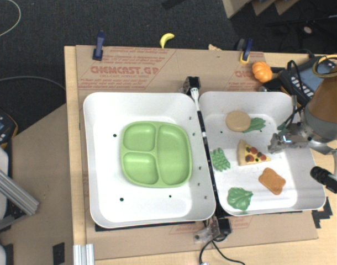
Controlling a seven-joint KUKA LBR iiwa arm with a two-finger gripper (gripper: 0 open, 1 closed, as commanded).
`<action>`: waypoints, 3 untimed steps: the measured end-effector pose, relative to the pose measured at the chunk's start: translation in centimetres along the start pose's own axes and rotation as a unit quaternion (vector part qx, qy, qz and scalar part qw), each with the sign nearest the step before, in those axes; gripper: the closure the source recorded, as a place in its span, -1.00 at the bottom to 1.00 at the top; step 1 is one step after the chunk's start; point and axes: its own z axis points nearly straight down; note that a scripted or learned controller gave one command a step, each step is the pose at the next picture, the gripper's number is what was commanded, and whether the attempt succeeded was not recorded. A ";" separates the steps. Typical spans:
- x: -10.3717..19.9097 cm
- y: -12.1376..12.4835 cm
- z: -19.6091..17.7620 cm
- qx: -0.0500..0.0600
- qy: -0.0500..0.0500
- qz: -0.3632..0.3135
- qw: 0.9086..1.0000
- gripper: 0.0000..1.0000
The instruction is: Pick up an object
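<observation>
Pizza slice (pixel 251 154), a flat wedge of toy food with red dots, lies in the right bin (pixel 304 195) just left of the gripper (pixel 279 141), whose metal tip is too small and blurred to tell whether its jaws are spread or closed. Around it lie a round tan bun (pixel 237 121), leafy greens (pixel 256 125), ridged green piece (pixel 220 159), and orange-brown chunk (pixel 272 180). Left bin (pixel 99 148) holds a smooth green divided plate (pixel 156 153).

Pizza slice (pixel 252 154) flat mid right bin, tan bun (pixel 237 121) behind, orange nugget (pixel 272 180) in front
</observation>
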 end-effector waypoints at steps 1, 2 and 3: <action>0.0 0.1 -1.0 -0.001 -0.001 0.000 1.000 1.00; 0.0 0.1 -2.0 -0.002 -0.001 0.000 1.000 1.00; -0.1 0.2 -3.0 -0.004 -0.002 0.000 1.000 1.00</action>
